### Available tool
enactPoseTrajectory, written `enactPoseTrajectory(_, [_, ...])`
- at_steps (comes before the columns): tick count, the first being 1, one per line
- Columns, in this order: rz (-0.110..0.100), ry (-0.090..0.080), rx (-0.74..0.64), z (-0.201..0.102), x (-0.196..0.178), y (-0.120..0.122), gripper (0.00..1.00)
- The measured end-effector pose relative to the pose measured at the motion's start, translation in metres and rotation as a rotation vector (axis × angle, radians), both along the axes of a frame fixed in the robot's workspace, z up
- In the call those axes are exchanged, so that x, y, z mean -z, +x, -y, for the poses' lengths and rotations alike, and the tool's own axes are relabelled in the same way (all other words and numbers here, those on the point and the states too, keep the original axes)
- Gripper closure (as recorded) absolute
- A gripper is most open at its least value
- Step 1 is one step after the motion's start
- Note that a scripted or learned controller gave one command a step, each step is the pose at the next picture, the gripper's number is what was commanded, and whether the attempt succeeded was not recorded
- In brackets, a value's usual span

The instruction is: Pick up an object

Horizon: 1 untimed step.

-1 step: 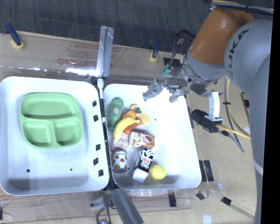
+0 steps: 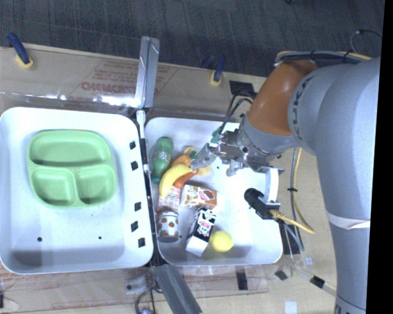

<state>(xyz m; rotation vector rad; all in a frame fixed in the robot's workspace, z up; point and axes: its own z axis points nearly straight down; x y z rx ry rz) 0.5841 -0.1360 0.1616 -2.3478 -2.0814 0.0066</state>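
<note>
The right bin (image 2: 261, 246) holds a jumble of objects: a green bottle (image 2: 161, 153), a yellow banana (image 2: 171, 178) with an orange piece (image 2: 183, 161) beside it, a printed snack carton (image 2: 194, 197), a small can (image 2: 168, 225), a black-and-white carton (image 2: 204, 225) and a lemon (image 2: 222, 241). My gripper (image 2: 217, 163) hangs over the upper middle of this bin, just right of the banana and orange piece. Its two fingers stand apart, with white bin floor showing between them. Nothing is held.
The left bin (image 2: 12, 241) carries a green three-compartment tray (image 2: 73, 167). A black fitting with a yellow cable (image 2: 260, 203) hangs off the arm over the right bin's right side. The grey divider (image 2: 146, 83) rises between the bins at the back.
</note>
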Motion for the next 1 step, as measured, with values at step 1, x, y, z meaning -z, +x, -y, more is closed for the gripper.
enactPoseTrajectory(1, [0.002,0.001,-0.120,-0.0112,0.0707,0.0060,0.00])
